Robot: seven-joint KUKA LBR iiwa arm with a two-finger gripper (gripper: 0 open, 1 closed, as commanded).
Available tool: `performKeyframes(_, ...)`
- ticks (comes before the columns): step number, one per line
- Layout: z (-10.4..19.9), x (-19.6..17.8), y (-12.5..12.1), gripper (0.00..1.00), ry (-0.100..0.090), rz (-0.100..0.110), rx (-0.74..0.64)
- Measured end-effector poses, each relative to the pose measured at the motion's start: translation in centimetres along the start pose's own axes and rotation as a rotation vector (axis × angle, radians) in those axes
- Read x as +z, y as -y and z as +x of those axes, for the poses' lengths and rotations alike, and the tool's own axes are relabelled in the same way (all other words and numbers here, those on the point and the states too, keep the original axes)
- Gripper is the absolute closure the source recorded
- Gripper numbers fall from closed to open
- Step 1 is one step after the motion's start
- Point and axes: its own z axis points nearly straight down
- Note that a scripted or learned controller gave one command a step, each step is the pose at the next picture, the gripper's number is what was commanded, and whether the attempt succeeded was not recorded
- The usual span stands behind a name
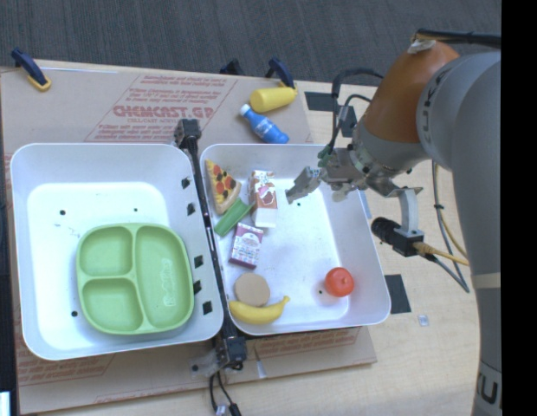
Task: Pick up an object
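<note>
You've got the gripper [305, 184] hanging over the upper part of the right bin [359, 250], reaching in from the right with the orange band up behind it; honestly I can't tell how far its fingers are spread from this angle, and nothing shows between them, so don't count it as holding anything.

Closest thing to it is the small carton [265, 191], just to the gripper's left; it stands with its long axis running up and down the view. Left of that again is the pizza slice [221, 185], lying against the bin's left wall, long axis also roughly up-down, its tip toward the top of the view. The green stick [233, 217] sits below-left of the gripper, tilted on a diagonal, one end up toward the carton and the other down-left. The purple box [247, 245] is further below it, slightly tilted.

Well below the gripper, near the bin's front edge, you've got the round cookie [251, 289] touching the banana [258, 309], which lies almost sideways with its tip pointing right; the tomato [339, 282] sits apart, below and a bit right of the gripper.

Far left of it, the other bin [43, 198] holds a green divided tray [134, 277]; above the gripper, outside the bins, a yellow bottle [272, 99] and a blue bottle [265, 126] lie on the cardboard [95, 102].
</note>
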Motion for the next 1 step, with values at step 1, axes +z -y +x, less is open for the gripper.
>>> performKeyframes(1,-2.89,10.16,5.51,0.0,0.0,0.001,-0.001)
